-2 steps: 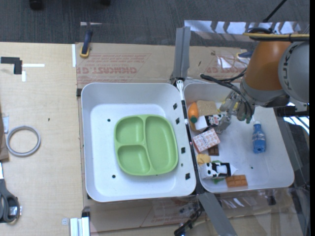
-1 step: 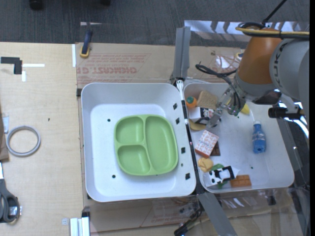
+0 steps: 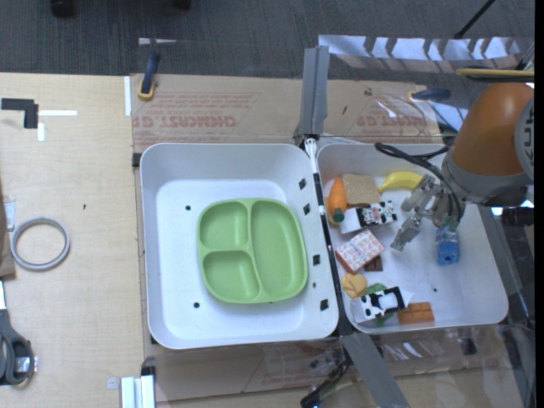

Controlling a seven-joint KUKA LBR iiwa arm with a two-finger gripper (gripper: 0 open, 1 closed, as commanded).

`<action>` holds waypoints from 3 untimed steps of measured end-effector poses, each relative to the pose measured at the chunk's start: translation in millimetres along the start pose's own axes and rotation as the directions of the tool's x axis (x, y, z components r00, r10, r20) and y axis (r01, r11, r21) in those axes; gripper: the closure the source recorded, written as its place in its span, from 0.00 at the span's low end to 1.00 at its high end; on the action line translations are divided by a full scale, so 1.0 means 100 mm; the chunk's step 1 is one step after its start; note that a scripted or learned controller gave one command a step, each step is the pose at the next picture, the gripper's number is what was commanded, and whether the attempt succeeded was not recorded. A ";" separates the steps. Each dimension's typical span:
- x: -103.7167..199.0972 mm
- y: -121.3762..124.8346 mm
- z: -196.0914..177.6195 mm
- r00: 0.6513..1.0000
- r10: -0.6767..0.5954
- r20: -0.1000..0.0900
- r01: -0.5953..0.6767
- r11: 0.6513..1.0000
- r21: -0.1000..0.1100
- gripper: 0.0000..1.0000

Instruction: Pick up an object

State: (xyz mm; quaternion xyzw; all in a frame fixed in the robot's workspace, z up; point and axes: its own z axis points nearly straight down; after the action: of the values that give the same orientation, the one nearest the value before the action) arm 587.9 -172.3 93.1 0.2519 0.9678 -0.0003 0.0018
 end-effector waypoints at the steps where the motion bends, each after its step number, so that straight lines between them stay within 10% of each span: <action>1: 0.22 -0.65 -0.04 0.997 0.081 -0.004 -0.081 0.997 -0.003 0.00; 2: 0.20 -0.65 -0.13 0.997 0.079 0.000 -0.079 0.997 -0.003 1.00; 3: 0.20 -0.65 -0.13 0.997 0.079 0.000 -0.079 0.997 -0.003 0.00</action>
State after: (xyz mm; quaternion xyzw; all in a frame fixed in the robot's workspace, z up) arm 538.3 -218.9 106.3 0.2899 0.9571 0.0010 0.0021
